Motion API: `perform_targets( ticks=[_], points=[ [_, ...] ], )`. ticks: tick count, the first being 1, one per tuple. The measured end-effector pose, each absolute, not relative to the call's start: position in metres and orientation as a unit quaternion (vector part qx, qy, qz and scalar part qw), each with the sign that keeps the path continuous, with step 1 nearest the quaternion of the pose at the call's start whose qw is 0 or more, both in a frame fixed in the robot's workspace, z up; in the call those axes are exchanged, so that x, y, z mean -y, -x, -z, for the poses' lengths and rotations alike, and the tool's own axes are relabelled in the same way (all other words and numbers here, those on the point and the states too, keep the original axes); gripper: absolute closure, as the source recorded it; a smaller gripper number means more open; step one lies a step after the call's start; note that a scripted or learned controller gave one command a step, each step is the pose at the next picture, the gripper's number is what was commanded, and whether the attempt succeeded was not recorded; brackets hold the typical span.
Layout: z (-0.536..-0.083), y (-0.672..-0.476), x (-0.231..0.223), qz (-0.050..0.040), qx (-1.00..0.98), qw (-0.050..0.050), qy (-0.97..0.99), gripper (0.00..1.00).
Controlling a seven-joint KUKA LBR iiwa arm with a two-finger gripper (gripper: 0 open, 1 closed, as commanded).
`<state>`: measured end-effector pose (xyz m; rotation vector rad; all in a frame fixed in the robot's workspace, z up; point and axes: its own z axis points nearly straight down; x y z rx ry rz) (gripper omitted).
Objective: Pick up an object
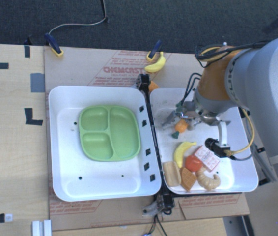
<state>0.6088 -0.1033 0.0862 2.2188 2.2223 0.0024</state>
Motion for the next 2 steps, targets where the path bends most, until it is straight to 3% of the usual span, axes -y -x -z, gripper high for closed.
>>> perform_targets(
  ticks=[1, 2],
  points=[
    [-0.096, -0.609, 0.104, -0.0003, -0.708, 0.002, -0.707, 1.00],
    [-0.218, -0.590, 0.049, -0.0006, -0.708, 0.000, -0.706, 1.00]
  ],
)
